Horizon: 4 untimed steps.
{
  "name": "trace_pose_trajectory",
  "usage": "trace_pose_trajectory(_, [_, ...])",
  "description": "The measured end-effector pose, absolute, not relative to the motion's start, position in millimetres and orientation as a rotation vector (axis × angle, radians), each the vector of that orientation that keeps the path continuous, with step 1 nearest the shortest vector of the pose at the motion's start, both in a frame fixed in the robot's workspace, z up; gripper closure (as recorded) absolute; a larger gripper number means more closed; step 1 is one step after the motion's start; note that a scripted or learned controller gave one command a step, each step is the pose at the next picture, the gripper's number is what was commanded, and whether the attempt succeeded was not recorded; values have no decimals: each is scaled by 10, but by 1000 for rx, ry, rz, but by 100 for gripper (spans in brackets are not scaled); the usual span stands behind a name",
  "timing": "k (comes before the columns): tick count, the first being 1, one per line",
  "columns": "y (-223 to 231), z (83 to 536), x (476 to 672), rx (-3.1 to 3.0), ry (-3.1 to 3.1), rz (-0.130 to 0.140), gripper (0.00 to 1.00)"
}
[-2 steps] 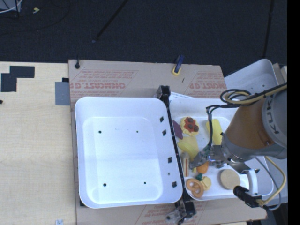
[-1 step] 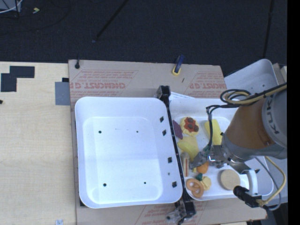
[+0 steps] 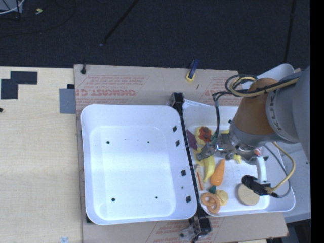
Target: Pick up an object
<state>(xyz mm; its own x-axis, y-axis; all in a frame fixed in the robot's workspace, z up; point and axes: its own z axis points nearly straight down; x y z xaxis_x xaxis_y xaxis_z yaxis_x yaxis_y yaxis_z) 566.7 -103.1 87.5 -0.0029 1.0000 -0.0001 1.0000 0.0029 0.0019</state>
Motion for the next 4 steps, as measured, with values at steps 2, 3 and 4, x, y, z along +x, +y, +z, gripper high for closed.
trace_pose_trajectory(2, [-899,972,6065,2227,2223,-3,100])
trace_pose_trajectory(3, [-901,1055,6450,2220,2222,0,100])
trace_pose_trajectory(4, [-1508,1321,6439,2222,2219,-1,100])
